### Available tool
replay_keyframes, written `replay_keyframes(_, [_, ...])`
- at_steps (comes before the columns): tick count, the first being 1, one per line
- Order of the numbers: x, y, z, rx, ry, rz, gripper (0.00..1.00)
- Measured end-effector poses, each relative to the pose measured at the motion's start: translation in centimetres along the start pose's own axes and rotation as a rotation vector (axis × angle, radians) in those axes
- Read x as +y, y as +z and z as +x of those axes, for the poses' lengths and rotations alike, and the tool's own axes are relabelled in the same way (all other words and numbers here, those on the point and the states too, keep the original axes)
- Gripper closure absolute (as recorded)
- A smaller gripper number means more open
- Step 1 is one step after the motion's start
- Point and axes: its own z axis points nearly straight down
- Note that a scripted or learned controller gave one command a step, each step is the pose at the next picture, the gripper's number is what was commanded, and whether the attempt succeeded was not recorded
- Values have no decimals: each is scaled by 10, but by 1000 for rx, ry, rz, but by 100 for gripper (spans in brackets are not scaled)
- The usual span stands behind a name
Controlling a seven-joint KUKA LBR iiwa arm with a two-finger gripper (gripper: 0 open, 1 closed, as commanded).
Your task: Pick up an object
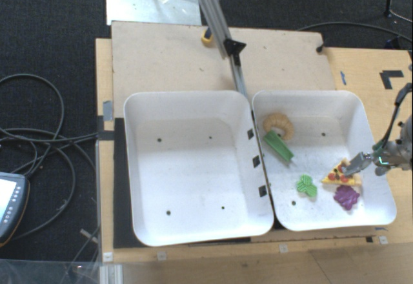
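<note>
The claw sits low in the right bin, touching the pizza slice; whether it is apart or together I cannot tell. The slice lies flat, so the claw may slide off, or snag the purple piece just beside it.

You are looking down from a single fixed camera mounted above the pale wooden bench, tilted so the far edge sits toward the top of your frame. It stands back far enough that you get both shallow white plastic bins, the left bin and the right bin, whole, plus dark carpet around the bench. A slanted grey metal pole crosses your upper frame.
</note>
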Motion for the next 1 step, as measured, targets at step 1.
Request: replay_keyframes(1, [1, -2, 0, -1, 0, -4, 0])
